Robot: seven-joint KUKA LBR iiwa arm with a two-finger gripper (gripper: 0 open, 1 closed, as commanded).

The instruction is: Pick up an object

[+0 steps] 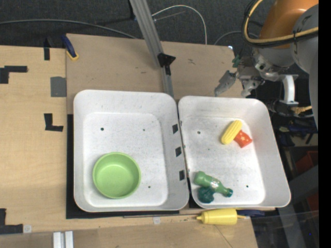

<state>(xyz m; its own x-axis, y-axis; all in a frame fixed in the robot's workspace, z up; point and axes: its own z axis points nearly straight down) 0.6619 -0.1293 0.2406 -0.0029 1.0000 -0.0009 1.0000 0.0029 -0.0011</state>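
In the right bin [258,190] a yellow corn cob [231,131] lies toward the far right, touching a small red block [243,139]. A green bottle [213,182] lies near that bin's front left corner, with a dark teal piece [206,194] beside it. The left bin [124,105] holds a light green bowl [117,175] at its front left. My gripper [236,86] hangs over the far rim of the right bin, above and behind the corn. It is open, with nothing between its fingers.
A yellow bottle [219,217] lies on the bench just in front of the right bin. A grey metal pole [150,30] slants in from the top and ends at the bins' shared far edge. Cables run across the dark floor behind.
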